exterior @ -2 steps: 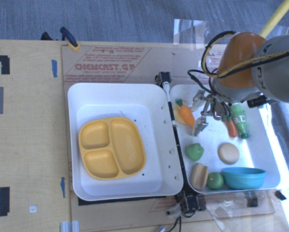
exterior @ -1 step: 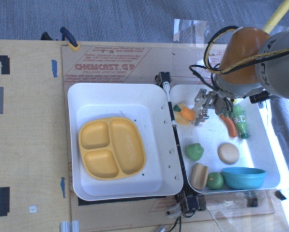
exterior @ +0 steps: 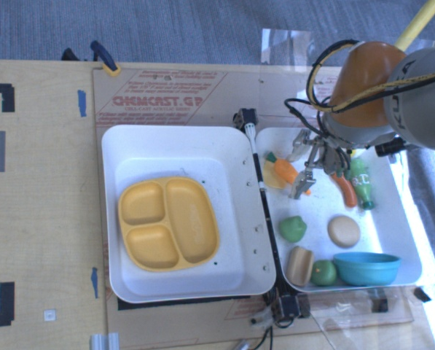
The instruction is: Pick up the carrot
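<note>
Right now the gripper [exterior: 310, 168] hangs in the right bin's [exterior: 410, 228] far part, jaws spread apart, apparently gripping nothing; the carrot [exterior: 284, 169] lies just left, seemingly beside one finger.

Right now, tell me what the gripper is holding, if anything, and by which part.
Nothing is held. The open fingers of the gripper hang just right of the small orange carrot with a green top in the right white bin, with no object between them.

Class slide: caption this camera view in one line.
Gripper poised beside the carrot in the right bin; yellow tray in the left bin.
</note>
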Robot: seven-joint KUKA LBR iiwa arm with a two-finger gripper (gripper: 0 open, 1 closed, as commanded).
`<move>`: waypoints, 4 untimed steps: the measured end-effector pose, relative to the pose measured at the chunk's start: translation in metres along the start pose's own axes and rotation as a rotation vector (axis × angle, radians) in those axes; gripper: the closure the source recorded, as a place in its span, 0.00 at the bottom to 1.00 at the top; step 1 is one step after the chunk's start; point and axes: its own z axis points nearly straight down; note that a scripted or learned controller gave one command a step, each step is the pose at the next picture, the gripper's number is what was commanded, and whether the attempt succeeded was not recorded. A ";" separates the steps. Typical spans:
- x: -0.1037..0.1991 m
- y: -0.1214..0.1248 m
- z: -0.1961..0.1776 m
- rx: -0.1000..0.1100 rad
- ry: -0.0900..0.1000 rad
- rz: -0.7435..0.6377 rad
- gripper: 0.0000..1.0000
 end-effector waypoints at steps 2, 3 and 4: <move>0.057 -0.018 0.003 -0.003 -0.008 0.200 1.00; 0.079 -0.018 0.002 -0.001 -0.011 0.195 1.00; 0.086 -0.019 0.011 0.002 0.010 0.195 0.00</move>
